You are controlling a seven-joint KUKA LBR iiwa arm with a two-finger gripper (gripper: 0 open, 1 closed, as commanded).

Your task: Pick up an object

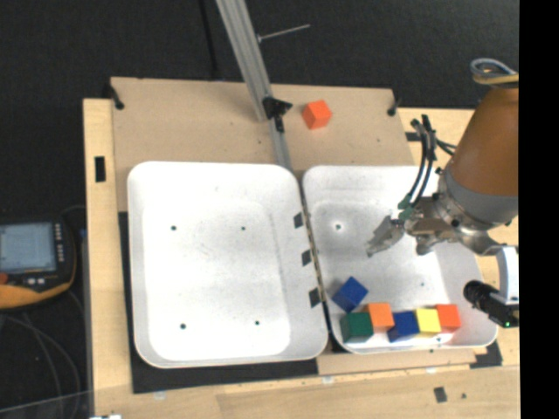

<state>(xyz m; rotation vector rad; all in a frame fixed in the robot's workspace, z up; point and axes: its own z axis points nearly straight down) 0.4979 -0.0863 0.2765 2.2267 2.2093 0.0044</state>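
My gripper point(389, 234) hangs over the middle of the right bin point(349, 190), its fingers spread open with nothing between them. Below it, a blue cube point(350, 292) lies tilted near the bin's left wall. Along the front wall sits a row of cubes: green point(356, 326), orange point(381, 316), blue point(403, 325), yellow point(428, 321) and a red-orange one point(448, 316). The gripper stands well above and behind all of them, touching none.
The left bin point(218, 260) lies beside the right one. An orange cube point(316, 114) rests on the brown board behind the bins. A slanted metal rail point(249, 51) runs down to the gap between the bins. A handheld screen point(31, 251) sits off the bench's left.
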